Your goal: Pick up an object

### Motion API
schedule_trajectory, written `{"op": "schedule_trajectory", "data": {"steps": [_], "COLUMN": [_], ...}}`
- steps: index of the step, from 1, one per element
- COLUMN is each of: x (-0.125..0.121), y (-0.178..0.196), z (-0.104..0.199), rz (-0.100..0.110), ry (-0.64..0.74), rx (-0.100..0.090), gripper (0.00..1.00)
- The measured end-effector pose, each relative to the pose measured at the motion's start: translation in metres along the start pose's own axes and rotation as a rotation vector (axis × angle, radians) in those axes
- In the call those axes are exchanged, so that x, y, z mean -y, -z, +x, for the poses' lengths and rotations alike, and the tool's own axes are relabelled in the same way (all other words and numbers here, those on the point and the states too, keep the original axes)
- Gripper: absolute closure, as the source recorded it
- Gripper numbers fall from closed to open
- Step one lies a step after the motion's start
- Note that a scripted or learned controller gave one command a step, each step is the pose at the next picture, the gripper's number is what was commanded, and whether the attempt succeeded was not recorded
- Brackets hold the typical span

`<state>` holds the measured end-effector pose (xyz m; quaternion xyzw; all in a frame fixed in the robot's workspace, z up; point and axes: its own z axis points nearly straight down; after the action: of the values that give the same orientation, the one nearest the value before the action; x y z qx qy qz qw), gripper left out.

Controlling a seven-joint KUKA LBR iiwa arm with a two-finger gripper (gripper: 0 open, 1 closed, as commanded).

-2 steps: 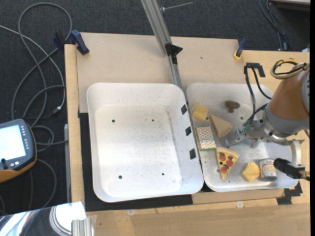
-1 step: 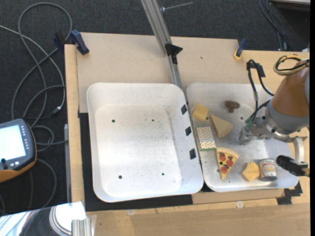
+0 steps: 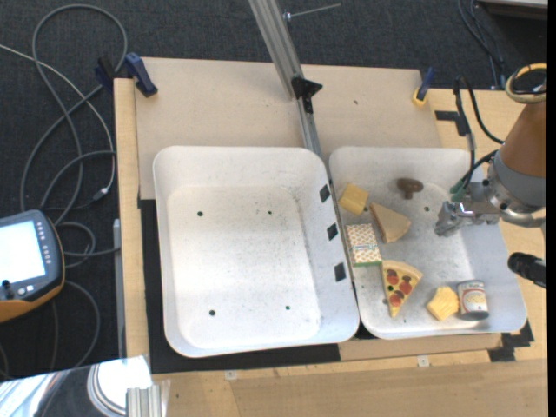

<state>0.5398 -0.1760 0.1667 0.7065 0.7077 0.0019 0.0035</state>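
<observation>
Right bin (image 3: 486, 324) holds: yellow block (image 3: 354, 200), tan wedge (image 3: 392, 224), patterned card (image 3: 362, 243), pizza slice (image 3: 399, 285), yellow cheese piece (image 3: 443, 303), small can (image 3: 473, 299) on its side maybe, brown mushroom-like piece (image 3: 409, 185).

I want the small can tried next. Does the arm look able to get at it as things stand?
Probably yes. The can stands near the right bin's front corner, open from above, below the gripper. The yellow block sits close against its left side, which could crowd a finger.
</observation>
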Motion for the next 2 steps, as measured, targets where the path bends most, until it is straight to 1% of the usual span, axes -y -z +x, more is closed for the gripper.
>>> {"op": "schedule_trajectory", "data": {"steps": [1, 2], "x": [-0.002, -0.001], "y": [0.054, 0.068], "z": [0.000, 0.054], "rz": [-0.001, 0.006], "ry": [0.000, 0.005], "rx": [0.000, -0.005], "gripper": [1.00, 1.00]}}
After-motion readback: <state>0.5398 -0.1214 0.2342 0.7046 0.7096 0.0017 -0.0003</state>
